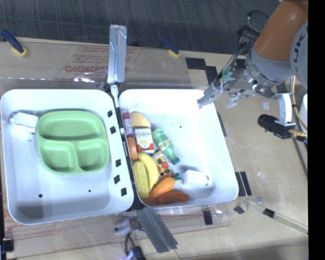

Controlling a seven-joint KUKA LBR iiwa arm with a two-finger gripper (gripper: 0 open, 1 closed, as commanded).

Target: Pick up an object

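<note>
My gripper (208, 98) hangs over the far right corner of the right bin (206, 140), apart from the objects and with nothing visible in it. Toy food is heaped against that bin's left wall: a yellow bottle with a red label (142, 134), a green bottle (166, 145), a banana (150, 164), a corn cob (141, 177), a carrot (162, 187) and an orange sausage (174, 197). A small white piece (195, 177) lies near the front of the bin.
The left bin (21, 199) holds a green divided plate (73, 140) and a white item (24, 119) at its far left corner. A metal strip (117, 53) rises behind the wall shared by the bins. Black clamps edge the bench around the bins.
</note>
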